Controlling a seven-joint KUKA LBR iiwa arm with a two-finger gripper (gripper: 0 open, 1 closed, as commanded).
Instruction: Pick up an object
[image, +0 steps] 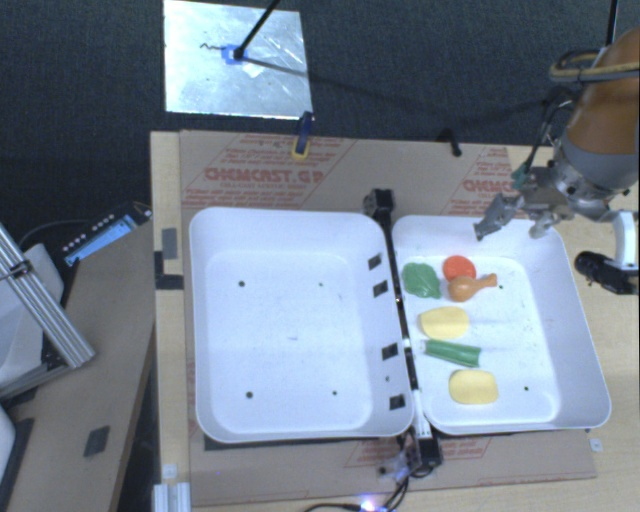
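The right bin (560, 330) holds several toy foods. A green leafy piece (421, 280) lies by the divider, with a red tomato (459, 266) and an orange drumstick (469, 287) beside it. Below them sit a yellow piece (444, 322), a green pod (452, 351) and another yellow piece (473, 387). My gripper (518, 221) hangs above the bin's far edge, up and to the right of the tomato. Its two fingers are spread open with nothing between them.
The left bin (290, 320) lies beside the right one, joined by a black clip strip (392, 300). A silver sheet (237, 58) lies at the back. A metal rail (40, 300) stands at the left edge.
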